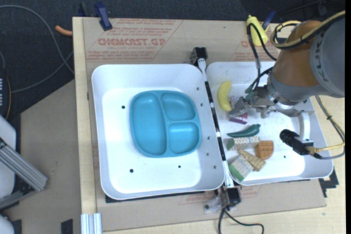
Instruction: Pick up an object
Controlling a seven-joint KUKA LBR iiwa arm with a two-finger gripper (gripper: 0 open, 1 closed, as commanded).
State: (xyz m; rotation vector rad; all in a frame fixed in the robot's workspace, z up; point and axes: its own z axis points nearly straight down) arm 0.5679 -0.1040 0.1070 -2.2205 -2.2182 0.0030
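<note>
In the right bin lie a yellow banana, a small purple piece, a green pepper, an orange waffle-like piece and tan cracker-like pieces. My gripper reaches in from the right and hangs low over the bin's upper left part. It sits just right of the banana and directly above the purple piece. Whether it touches the purple piece is unclear. Nothing is visibly lifted.
The left bin holds a blue divided plate. A black divider rail runs between the two bins. A green-edged item lies at the right bin's front left corner. The arm's orange band overhangs the right bin's back.
</note>
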